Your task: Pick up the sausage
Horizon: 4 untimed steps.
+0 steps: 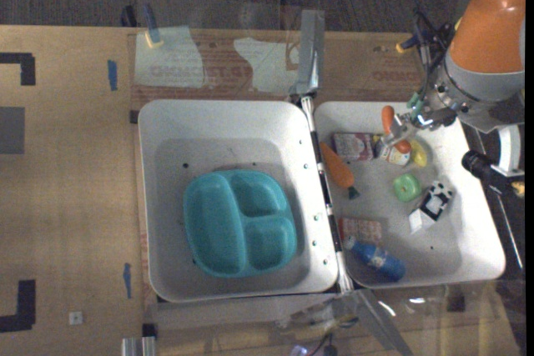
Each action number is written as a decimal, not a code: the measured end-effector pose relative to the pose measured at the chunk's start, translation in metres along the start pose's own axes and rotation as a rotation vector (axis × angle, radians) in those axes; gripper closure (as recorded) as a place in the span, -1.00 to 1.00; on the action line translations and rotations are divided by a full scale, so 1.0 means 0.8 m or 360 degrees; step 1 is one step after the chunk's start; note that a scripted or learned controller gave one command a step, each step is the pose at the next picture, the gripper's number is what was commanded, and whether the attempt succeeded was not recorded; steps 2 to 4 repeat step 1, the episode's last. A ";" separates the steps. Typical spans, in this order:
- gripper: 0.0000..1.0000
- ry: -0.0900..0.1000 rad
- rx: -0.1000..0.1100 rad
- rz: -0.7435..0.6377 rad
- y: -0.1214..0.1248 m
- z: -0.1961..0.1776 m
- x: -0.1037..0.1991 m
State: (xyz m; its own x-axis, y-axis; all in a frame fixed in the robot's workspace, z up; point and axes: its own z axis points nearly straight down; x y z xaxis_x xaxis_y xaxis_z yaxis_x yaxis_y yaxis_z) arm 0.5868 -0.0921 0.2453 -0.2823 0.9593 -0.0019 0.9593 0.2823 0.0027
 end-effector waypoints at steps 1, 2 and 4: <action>1.00 0.0002 0.0005 0.0028 -0.019 0.082 -0.043; 1.00 0.0002 0.0005 0.0028 -0.019 0.082 -0.043; 1.00 0.0002 0.0005 0.0028 -0.019 0.082 -0.043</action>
